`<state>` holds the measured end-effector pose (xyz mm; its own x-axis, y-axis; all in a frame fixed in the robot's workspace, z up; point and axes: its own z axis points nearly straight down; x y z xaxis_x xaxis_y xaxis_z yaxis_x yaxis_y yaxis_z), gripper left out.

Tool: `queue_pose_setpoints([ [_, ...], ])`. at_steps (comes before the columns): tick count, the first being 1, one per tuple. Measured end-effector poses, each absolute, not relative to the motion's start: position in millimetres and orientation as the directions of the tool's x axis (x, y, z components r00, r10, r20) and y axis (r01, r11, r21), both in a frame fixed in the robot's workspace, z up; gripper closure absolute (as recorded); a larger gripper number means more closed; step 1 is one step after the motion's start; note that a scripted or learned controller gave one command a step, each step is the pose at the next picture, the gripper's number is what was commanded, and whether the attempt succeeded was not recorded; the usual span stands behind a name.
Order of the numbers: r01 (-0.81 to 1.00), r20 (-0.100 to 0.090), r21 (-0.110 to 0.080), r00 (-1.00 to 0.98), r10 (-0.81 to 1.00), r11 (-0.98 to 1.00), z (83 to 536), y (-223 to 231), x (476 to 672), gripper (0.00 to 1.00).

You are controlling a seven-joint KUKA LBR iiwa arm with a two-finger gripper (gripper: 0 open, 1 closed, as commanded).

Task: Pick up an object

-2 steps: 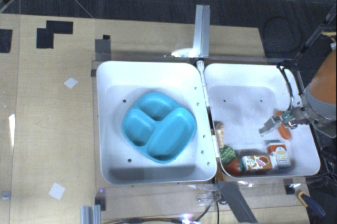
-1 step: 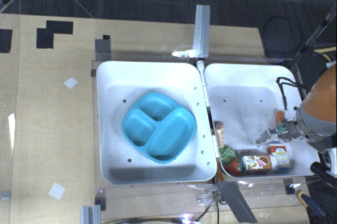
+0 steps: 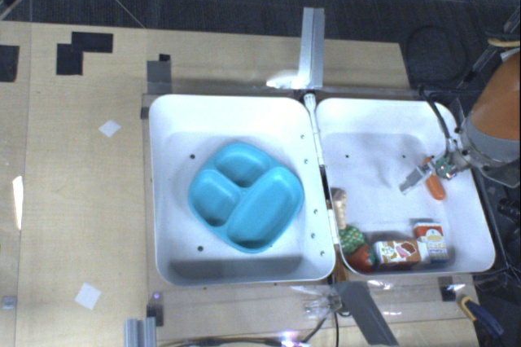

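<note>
Gripper (image 3: 423, 174) state I cannot tell at this slant. Going left to right: a blue divided tray (image 3: 247, 197) lies in the left bin (image 3: 163, 133); the right bin (image 3: 358, 125) holds toy food along its near wall, and an orange carrot-like piece (image 3: 437, 188) just beside the tool. The piece could slip or get nudged off. The arm (image 3: 496, 113) leans in from the right, wrist angled down-left.
</note>
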<state>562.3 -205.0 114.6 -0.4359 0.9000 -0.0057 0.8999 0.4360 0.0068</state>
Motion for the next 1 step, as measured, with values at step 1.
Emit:
queue_pose_setpoints([
  [1,0.897,-0.004,0.005,-0.442,0.897,0.442,144.1,-175.6,544.5,0.0],
])
